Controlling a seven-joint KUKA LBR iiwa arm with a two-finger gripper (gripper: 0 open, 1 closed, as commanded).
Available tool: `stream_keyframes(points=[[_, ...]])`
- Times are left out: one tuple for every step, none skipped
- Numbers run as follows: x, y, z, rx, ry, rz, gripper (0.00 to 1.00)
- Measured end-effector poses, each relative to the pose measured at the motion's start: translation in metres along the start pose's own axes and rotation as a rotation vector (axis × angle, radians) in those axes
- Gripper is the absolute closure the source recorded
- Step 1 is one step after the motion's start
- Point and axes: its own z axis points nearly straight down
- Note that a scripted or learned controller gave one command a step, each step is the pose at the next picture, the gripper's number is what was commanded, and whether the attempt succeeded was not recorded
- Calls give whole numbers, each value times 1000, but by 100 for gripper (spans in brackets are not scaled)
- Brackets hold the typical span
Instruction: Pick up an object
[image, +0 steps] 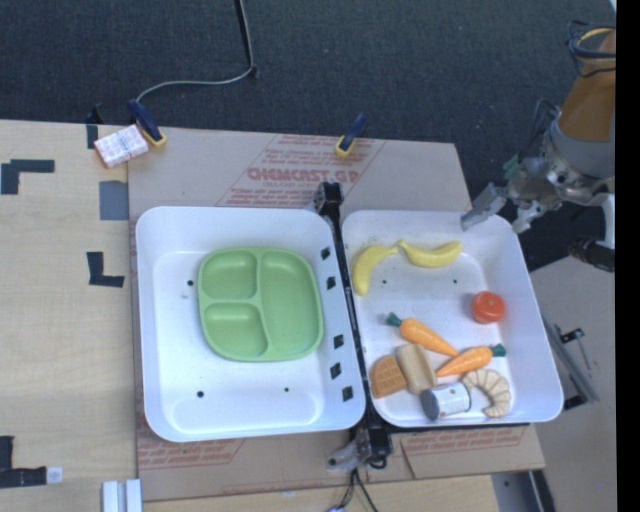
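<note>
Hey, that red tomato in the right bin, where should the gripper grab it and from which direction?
Take the tomato across its round middle, coming straight down from above. It sits alone on bare bin floor near the right wall of the right bin, apart from the carrots, so there seems to be room on either side. Its roundness means any closing direction should work about equally.

The arm (585, 110) reaches in from the right, end effector (490, 208) empty.

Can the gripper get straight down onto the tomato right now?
Probably yes. The tomato sits alone in the right bin, apart from the carrots and bananas, with nothing above it. The gripper hangs near the bin's far right corner.
</note>
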Motion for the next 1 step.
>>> stream_keyframes(points=[[80,-56,85,4,3,-1,0]])
